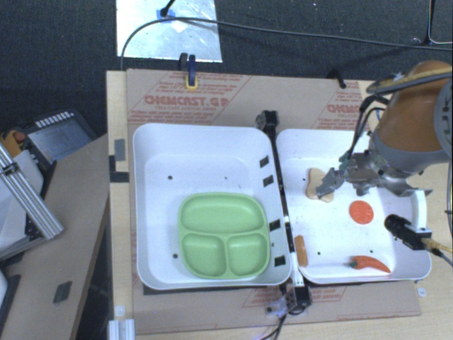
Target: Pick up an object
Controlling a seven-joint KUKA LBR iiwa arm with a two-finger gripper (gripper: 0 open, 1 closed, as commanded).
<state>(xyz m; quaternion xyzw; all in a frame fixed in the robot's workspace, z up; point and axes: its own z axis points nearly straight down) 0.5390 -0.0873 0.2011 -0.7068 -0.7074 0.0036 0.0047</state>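
Hovering over tan piece (316,183), gripper (330,185) state unclear; red disc (362,212) beside; green tray (224,234) left bin.

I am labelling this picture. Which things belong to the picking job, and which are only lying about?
Job: gripper; tan piece; red disc; orange chili; orange stick; right bin.

Lying about: green tray; left bin; yellow clamp.
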